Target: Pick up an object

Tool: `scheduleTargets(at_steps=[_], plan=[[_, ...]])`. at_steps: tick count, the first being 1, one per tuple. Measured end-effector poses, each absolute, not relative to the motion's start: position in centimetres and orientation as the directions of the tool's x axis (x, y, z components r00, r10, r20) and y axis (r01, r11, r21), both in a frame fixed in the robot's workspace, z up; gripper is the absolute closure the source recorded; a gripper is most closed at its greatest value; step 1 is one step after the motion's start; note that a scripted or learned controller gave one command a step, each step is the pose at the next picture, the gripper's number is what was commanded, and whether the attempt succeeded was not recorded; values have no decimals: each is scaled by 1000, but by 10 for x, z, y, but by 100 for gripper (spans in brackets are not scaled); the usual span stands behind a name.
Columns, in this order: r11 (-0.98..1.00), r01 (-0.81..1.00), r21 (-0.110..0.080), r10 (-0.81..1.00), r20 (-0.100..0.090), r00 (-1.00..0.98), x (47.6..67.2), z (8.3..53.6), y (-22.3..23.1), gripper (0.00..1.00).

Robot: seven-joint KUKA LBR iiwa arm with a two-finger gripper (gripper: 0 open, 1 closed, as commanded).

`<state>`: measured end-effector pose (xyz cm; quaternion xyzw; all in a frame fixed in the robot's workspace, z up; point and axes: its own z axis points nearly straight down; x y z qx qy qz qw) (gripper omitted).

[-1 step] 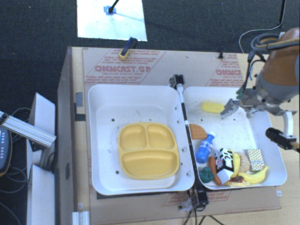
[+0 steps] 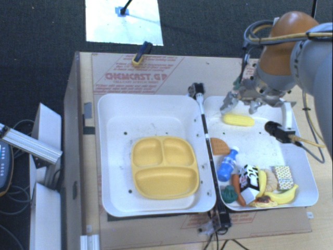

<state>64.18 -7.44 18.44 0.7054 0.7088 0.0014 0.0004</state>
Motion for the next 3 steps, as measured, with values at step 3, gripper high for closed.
scheduleTargets(at_steps=[3], plan=[[1, 1000, 1, 1000, 0, -1, 517, 184, -68, 0]])
